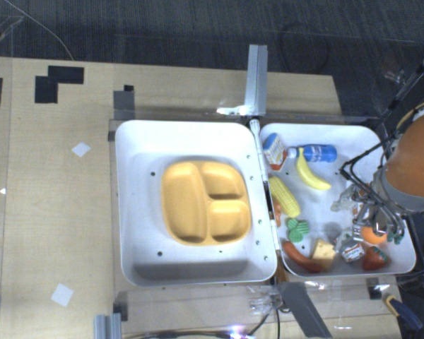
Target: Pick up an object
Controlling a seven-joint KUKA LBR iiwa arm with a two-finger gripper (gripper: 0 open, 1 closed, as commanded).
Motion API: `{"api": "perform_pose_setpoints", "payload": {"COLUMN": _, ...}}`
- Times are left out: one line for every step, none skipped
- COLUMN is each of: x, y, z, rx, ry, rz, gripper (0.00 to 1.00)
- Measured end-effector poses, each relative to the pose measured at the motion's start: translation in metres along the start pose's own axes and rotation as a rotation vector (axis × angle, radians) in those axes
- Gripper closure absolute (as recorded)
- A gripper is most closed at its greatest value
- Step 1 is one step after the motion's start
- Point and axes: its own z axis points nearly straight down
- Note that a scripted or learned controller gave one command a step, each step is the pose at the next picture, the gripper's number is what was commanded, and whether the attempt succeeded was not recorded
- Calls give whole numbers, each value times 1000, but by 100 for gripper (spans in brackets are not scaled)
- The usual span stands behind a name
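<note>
The right white bin (pixel 318 127) holds several toy foods: a blue bottle (pixel 316 153), a banana (pixel 311 174), a corn cob (pixel 285 195), a green piece (pixel 297 227), a cheese wedge (pixel 324 250) and a long red piece (pixel 300 258). My gripper (pixel 364 221) hangs low over the bin's right side, under the arm's orange band (pixel 417 154). Just below it lie a small orange object (pixel 374 234), a small can (pixel 351 251) and a red tomato-like piece (pixel 375 258). Nothing visibly hangs from the gripper.
The left white bin (pixel 138 189) holds a yellow divided tray (pixel 205 201). A metal post (pixel 257 76) stands behind the wall between the bins. A small white carton (pixel 273 149) lies at the right bin's back left. Cables trail around the wrist.
</note>
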Motion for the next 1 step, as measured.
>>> {"api": "perform_pose_setpoints", "payload": {"x": 3, "y": 13, "z": 43, "rx": -2, "ry": 2, "rz": 142, "gripper": 0}}
